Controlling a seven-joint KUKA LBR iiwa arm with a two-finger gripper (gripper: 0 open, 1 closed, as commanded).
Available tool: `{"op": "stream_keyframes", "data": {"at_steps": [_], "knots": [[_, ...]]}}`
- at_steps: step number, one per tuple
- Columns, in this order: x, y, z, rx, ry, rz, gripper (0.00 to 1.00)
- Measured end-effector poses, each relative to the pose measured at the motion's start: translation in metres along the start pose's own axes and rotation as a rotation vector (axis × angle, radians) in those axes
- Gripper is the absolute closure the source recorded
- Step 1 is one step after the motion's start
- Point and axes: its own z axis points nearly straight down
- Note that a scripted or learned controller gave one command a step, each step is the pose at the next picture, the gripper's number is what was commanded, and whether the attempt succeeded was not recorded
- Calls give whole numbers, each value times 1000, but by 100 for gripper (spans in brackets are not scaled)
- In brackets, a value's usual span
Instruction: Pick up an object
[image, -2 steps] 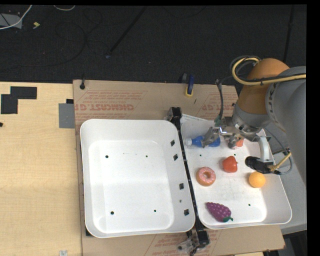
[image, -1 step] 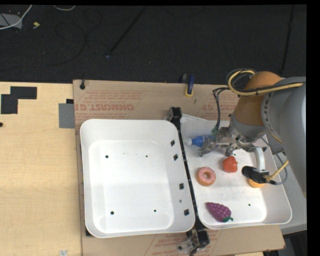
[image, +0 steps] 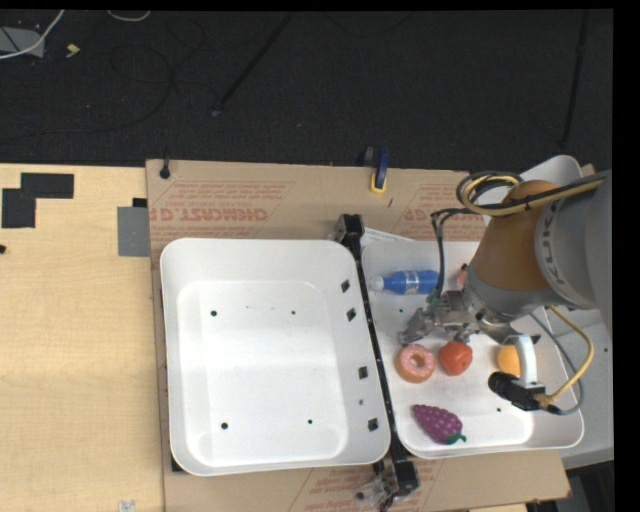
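camera view puts the arm (image: 530, 250) over the right bin (image: 560, 435), its tool (image: 432, 322) low among the toys — just above the pink doughnut (image: 415, 362) and the red tomato (image: 455, 357), just below the blue bottle (image: 410, 282); whether the tool is released or clenched i cannot tell, and nothing shows gripped; purple grapes (image: 438, 422) lie nearer the front, an orange piece (image: 509, 358) to the right; the left bin (image: 265, 350) holds nothing; by my reading the pick is not yet made — grasp and lift remain.
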Motion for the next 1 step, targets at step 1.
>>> {"op": "stream_keyframes", "data": {"at_steps": [1], "knots": [[20,-52,0,-2,1,2,0]]}}
